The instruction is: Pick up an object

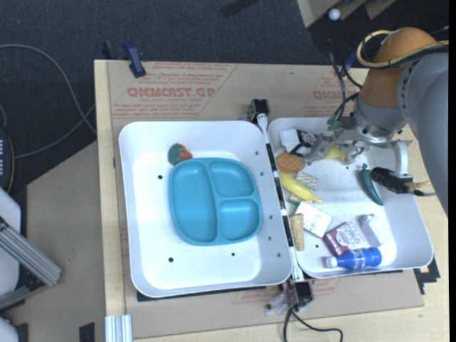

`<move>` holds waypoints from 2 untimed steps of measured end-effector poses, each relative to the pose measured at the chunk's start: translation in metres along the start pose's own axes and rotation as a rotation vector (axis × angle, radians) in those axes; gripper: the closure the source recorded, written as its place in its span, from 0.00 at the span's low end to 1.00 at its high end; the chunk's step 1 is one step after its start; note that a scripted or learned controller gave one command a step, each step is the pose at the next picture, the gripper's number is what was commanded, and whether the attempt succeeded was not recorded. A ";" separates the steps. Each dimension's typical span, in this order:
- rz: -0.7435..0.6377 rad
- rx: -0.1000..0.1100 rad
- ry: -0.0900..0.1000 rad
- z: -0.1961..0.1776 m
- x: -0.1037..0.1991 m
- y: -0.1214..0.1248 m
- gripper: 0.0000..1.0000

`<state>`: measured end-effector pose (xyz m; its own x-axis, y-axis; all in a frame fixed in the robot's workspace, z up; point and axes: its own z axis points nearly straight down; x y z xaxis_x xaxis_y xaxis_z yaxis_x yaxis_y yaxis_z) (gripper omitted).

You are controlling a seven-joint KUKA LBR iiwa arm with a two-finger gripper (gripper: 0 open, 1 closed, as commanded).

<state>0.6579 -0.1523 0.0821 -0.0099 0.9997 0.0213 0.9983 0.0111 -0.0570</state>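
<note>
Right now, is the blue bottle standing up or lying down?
Lying down. The blue bottle rests on its side along the near wall of the right bin, its white cap pointing left.

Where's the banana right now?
The banana lies in the right bin, near its left wall, just below a round brown cookie and above a small white packet.

"CHEMCAST GP" printed on brown sheet (171, 90).

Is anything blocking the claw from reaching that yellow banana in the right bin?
Nothing visible covers the banana. The claw sits just beyond it, with a brown round item beside the banana's far end.
</note>
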 end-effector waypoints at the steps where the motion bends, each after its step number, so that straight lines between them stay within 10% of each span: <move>1: 0.009 -0.037 -0.020 -0.040 -0.033 0.002 0.00; 2: 0.017 -0.024 -0.019 0.002 0.002 0.001 0.00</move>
<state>0.6590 -0.1502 0.0798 0.0062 1.0000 0.0014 0.9994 -0.0061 -0.0331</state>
